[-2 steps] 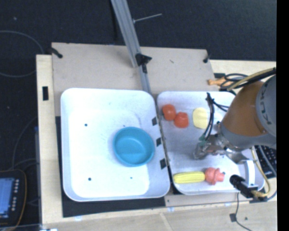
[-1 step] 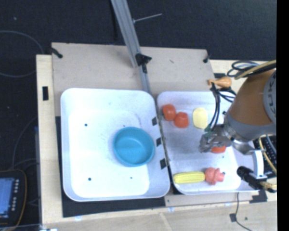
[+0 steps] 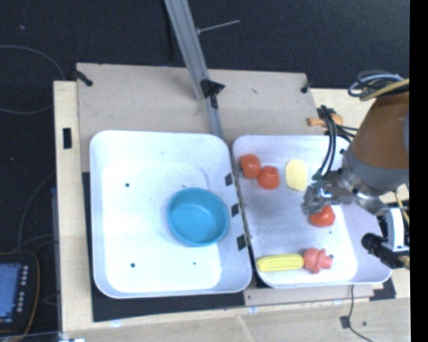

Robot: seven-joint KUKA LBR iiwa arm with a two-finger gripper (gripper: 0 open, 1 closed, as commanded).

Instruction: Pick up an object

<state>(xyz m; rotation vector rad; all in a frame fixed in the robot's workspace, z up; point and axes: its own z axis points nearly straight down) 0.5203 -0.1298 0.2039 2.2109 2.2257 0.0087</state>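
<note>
The grey arm with its orange band is reaching in from the right and hanging its two-finger gripper point(image 3: 315, 204) over the right-hand shallow white bin point(image 3: 285, 276). The gripper is sitting directly above and against the upper left edge of a small round red toy tomato point(image 3: 323, 217), which is lying near the middle right of that bin; whether the gripper is apart, together or clamped on anything cannot be told from this slanted view.

The tomato is looking like the likeliest target. It is probably a light, hollow plastic piece, stiff but smooth and rounded, so it may be rolling or squirting out if pinched off-centre; a hold across its widest middle seems safest.

Elsewhere in the same bin, a pale yellow rounded toy point(image 3: 296, 174) is lying just above and to the left of the gripper, two small orange-red toys point(image 3: 260, 172) are resting near the upper left corner, and a yellow corn cob point(image 3: 279, 263) is lying beside a pink lumpy toy point(image 3: 317, 260) along the near edge. A blue round bowl point(image 3: 197, 216) is sitting in the left-hand white bin point(image 3: 121, 155).
</note>
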